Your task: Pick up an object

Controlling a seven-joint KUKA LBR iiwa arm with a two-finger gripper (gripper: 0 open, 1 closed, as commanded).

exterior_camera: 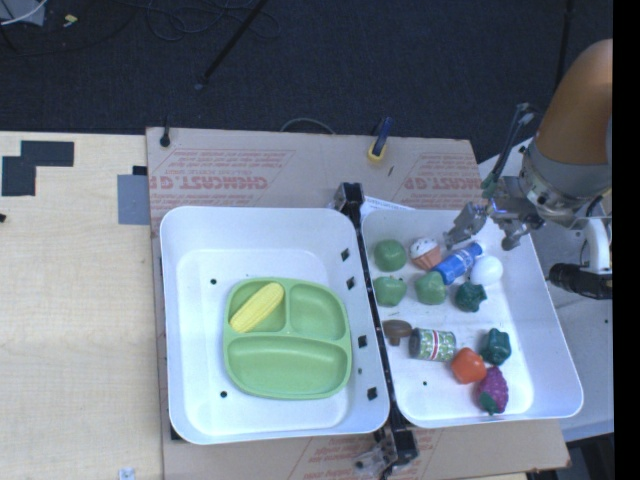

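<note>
My gripper (488, 232) hangs over the back of the right bin (560, 368), its two fingers spread open with nothing between them. Just below and left of it lies a blue bottle (459, 265), with a white ball (488, 268) beside it and a white-and-orange piece (426, 253) to its left. Also in this bin are three green lumps (390, 256), a dark green broccoli (469, 296), a green-labelled can (432, 344), a brown piece (397, 331), a red-orange tomato (467, 366), a dark green pepper (495, 346) and purple grapes (492, 392).
The left bin (190, 258) holds a green divided plate (290, 363) with a yellow corn cob (256, 306) in its upper-left section. A black divider (365, 308) runs between the bins. The arm's grey wrist (570, 163) stands over the right bin's back right corner.
</note>
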